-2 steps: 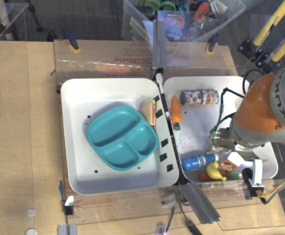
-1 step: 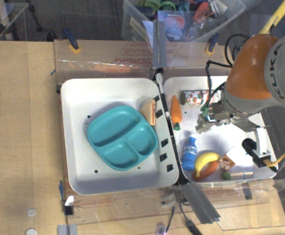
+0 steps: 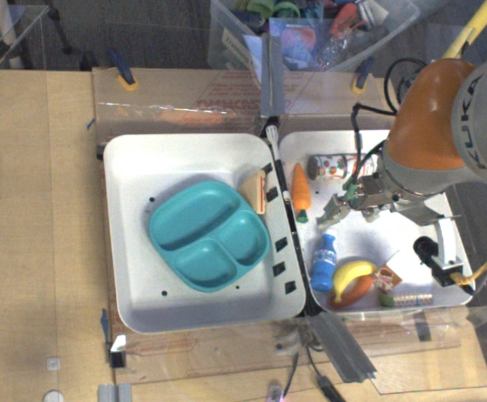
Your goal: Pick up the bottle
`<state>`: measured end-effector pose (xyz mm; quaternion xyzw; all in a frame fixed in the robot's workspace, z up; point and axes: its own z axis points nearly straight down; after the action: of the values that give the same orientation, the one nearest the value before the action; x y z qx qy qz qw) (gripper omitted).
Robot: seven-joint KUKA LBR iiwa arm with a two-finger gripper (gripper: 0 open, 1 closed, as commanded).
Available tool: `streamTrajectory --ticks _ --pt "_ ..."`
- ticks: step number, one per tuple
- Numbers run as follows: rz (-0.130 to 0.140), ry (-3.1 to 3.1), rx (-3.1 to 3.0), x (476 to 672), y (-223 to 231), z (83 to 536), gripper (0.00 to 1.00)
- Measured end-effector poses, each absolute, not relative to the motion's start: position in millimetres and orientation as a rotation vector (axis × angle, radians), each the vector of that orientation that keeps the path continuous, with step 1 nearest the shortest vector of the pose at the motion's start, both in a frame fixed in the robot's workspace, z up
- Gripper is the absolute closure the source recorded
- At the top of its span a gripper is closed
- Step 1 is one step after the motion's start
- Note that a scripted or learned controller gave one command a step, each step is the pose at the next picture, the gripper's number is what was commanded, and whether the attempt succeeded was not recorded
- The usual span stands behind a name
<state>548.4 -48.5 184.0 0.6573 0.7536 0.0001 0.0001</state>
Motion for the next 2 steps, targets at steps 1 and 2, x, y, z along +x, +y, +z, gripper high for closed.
streamTrajectory --ticks 1,2 --pt "-0.002 2.409 2.021 514.4 -63 184 0.00" --pt "0.017 2.502 1.864 486.5 -121 91 0.00"
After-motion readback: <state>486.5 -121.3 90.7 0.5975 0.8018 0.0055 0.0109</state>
